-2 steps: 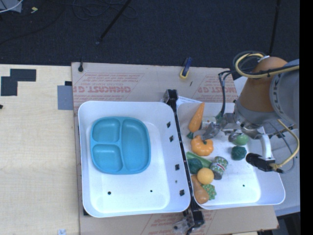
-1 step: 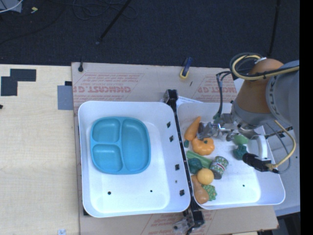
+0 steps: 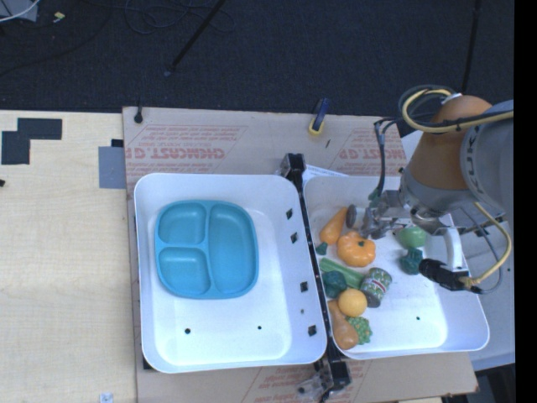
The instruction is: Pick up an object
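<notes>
Currently I take the black divider (image 3: 304, 250) between the two bins as my reference. Left of it, I see the left white bin (image 3: 168, 326) holding a blue three-compartment plate (image 3: 206, 249), which lies flat in the bin's upper left part, well apart from the divider.

Right of the divider, the right white bin (image 3: 436, 326) carries a cluster of toy food close to that divider. An orange carrot (image 3: 333, 226) lies tilted near the top of the cluster. Just right of and below it sits an orange pumpkin-like piece (image 3: 357, 251). A green vegetable (image 3: 338, 274) lies below that, nearest the divider. A small can with a striped label (image 3: 376, 285) rests to its right, and a yellow round fruit (image 3: 352, 302) sits just below the can. At the bottom of the cluster, an orange piece with a green leafy part (image 3: 351, 332) lies against the bin's lower wall.

Farther from the divider, the gripper (image 3: 375, 217) hangs just above the pumpkin-like piece, beside the carrot. Whether its fingers are spread or pressed together I cannot tell, and I see nothing between them. A pale green round item (image 3: 412, 236) and a dark teal piece (image 3: 410, 261) lie right of the gripper, beneath the arm (image 3: 457, 162).
</notes>
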Tool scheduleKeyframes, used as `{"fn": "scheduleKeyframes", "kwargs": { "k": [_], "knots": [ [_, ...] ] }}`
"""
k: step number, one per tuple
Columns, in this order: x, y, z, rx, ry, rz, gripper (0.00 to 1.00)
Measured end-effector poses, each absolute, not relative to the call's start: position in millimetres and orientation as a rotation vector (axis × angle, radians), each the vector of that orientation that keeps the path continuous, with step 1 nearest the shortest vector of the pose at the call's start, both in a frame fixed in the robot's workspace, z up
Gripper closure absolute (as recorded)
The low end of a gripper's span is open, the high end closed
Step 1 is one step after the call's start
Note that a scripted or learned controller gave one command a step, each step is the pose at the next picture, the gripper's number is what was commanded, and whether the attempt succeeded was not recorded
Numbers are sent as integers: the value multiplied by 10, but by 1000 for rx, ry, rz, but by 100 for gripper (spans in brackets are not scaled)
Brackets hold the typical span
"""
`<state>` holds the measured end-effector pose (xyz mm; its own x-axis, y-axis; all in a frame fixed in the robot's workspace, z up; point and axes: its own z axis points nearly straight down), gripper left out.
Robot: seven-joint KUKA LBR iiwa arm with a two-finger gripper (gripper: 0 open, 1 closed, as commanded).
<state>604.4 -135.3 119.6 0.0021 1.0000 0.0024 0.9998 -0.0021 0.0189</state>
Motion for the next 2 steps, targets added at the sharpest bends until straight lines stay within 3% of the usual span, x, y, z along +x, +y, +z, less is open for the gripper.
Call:
{"fn": "scheduleKeyframes", "kwargs": {
  "k": [1,2],
  "knots": [
    [6007,-1375,1824,2219,2220,3,100],
    [6011,-1386,2303,2219,2222,2,100]
  ]
}}
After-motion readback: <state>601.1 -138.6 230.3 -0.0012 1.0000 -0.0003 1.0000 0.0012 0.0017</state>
